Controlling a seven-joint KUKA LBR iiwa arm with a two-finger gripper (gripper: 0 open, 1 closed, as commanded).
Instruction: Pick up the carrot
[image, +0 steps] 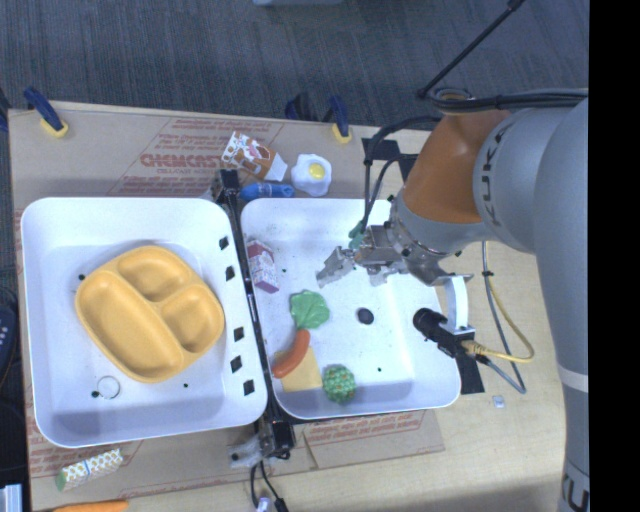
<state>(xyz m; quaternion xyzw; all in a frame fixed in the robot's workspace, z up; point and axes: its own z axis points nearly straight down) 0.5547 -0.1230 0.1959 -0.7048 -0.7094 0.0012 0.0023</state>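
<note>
Carrot is sitting in your right bin, down near its front-left corner. It's the orange tapered piece lying at a slant, leaning right against a yellow wedge that looks like toy cheese. Just above it there's a green leafy piece, and to the right of the wedge a bumpy green ball close to the bin's front wall. A small dark spot sits on the bin floor near the middle, and a little red and white carton rests against the left wall further back.

Your gripper is hovering over the middle of that same bin, toward the back, well apart from the carrot. Honestly you can't tell from this angle how far open it is, and nothing shows caught in it.

Left bin has a yellow divided plate in the middle. On the bench behind the bins you've got a small printed carton, a blue item and a fried egg toy near the back edge of the right bin.
</note>
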